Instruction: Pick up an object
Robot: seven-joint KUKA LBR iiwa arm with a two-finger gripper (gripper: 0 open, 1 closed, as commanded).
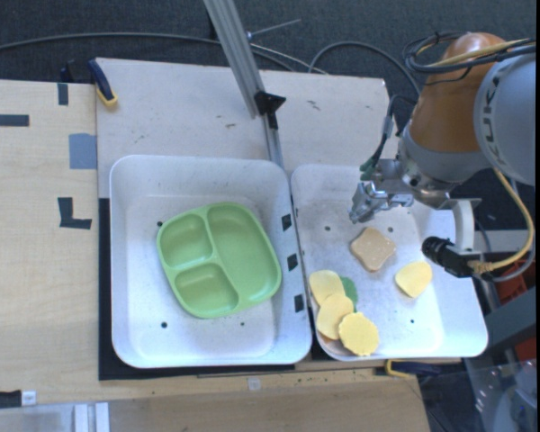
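My gripper hangs over the upper part of the right bin, just above and to the left of a tan bread-like slice. I see nothing between its fingers. A yellow piece lies to the right of the slice. Three round yellow pieces are stacked at the bin's lower left, partly covering a small green piece. A green divided plate sits in the left bin.
A metal pole slants down from the top to the divider between the bins. Black cables trail across the dark floor behind the bench. A black and white fitting juts out at the right bin's right side.
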